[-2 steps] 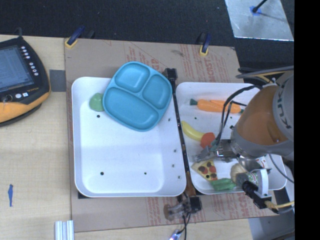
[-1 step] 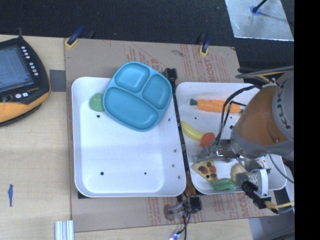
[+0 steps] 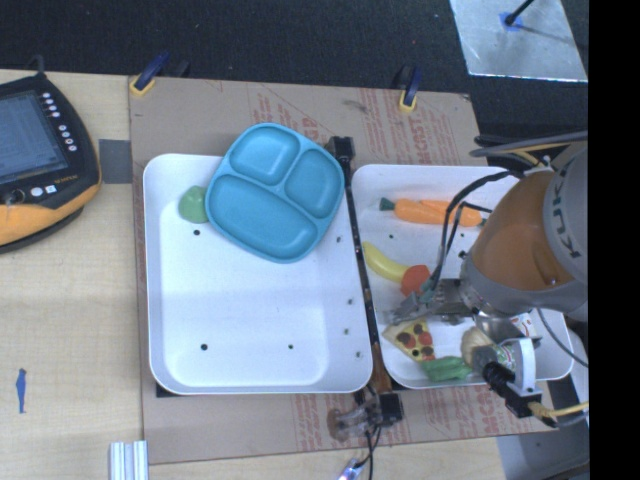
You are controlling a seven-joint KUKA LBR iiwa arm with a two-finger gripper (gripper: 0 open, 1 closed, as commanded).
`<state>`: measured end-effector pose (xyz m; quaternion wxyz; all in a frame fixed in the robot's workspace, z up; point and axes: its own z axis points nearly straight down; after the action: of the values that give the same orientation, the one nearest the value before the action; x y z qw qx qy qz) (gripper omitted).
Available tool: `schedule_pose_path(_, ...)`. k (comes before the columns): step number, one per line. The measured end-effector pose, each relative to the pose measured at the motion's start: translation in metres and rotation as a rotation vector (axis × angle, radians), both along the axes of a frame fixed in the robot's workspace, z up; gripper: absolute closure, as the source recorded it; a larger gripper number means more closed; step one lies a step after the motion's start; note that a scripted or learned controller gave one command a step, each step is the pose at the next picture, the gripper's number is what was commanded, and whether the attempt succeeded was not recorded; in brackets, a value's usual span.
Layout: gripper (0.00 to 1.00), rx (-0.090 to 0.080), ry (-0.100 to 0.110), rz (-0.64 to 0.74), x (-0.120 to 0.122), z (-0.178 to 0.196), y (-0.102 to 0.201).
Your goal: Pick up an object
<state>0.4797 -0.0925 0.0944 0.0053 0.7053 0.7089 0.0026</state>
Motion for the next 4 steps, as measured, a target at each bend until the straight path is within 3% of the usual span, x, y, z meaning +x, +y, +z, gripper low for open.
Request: schedule_pose_path(4, 0.00, 0.001, 0.010, 0.001, -0.0031, -0.0029, 0.0000)
